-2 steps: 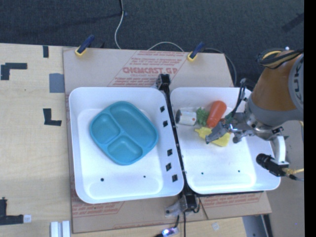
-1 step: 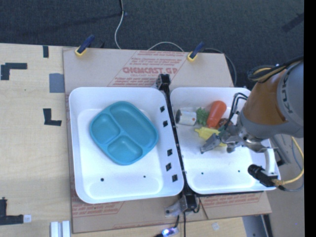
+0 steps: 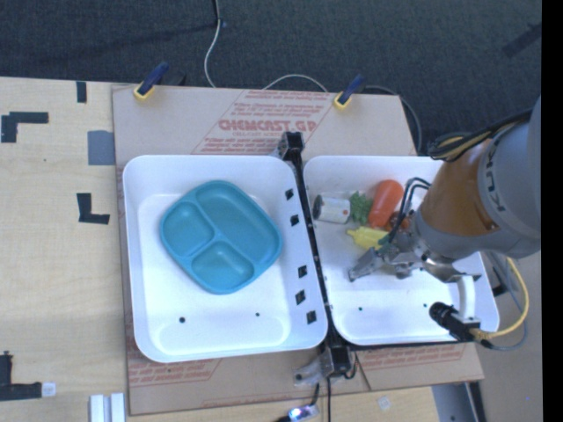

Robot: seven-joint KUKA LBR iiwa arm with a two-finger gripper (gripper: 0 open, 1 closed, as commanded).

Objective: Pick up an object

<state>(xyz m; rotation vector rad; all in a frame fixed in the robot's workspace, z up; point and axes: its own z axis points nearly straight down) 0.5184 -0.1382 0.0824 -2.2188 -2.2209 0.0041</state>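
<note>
Now: tool low in rt bin, just beside yellow toy, carrot; fingers apart, nothing between.

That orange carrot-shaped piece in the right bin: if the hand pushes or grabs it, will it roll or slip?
The carrot looks rounded and tapered, so it may roll in an arc if pushed. Its smooth, plastic-looking surface could slip from a pinch near the narrow end. It lies against the green piece and beside the yellow piece, which may shift with it.
</note>
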